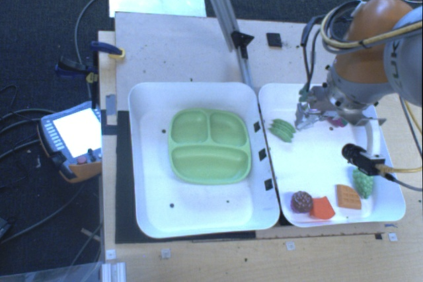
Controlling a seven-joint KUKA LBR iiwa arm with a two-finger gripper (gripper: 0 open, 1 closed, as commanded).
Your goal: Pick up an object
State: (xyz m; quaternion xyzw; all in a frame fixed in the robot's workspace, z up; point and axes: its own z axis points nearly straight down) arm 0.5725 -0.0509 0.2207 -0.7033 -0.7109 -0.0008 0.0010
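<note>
The gripper (309,114) hangs low over the upper left part of the right bin (330,172), just beside a green pea pod (282,129) that lies near the bin's left wall; whether the jaws are spread or pressed together cannot be told, and nothing is seen between them. The pod is the likeliest target, but it sits close to the wall shared with the left bin (149,142), so a descent slightly off could clip the rim or push the pod flat against it. The other pieces cluster at the lower right: a dark round piece (302,201), an orange wedge (322,208), an orange cracker-like block (347,197) and a green broccoli-like piece (363,182). The middle of the right bin lies bare, giving the arm open room. The green divided plate (210,146) rests in the left bin.
</note>
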